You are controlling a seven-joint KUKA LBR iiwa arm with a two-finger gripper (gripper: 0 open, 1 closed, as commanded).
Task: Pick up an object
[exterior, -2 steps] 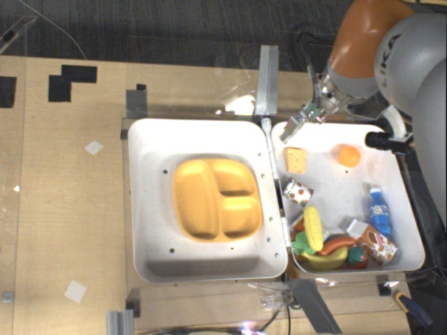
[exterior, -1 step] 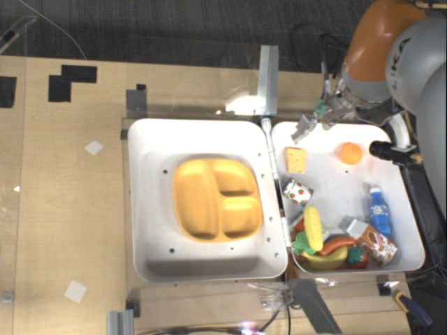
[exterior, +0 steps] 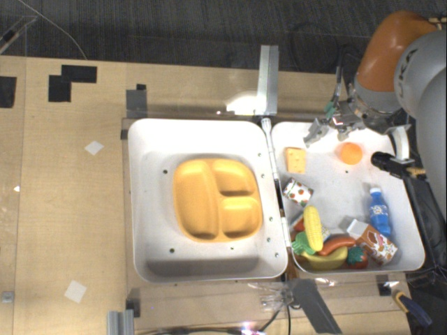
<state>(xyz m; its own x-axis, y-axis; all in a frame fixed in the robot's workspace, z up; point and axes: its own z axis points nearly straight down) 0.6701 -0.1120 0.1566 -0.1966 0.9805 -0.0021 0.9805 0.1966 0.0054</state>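
Left bin (exterior: pixel 140 187): a yellow divided tray (exterior: pixel 216 199) sits centred. Right of that tray, the second bin (exterior: pixel 412 236) carries a cheese wedge (exterior: pixel 295 160), corn cob (exterior: pixel 313 229), orange ball (exterior: pixel 350 153) and blue bottle (exterior: pixel 379 212). The hand (exterior: pixel 328 125) hovers open, gripping nothing, just left of the ball.
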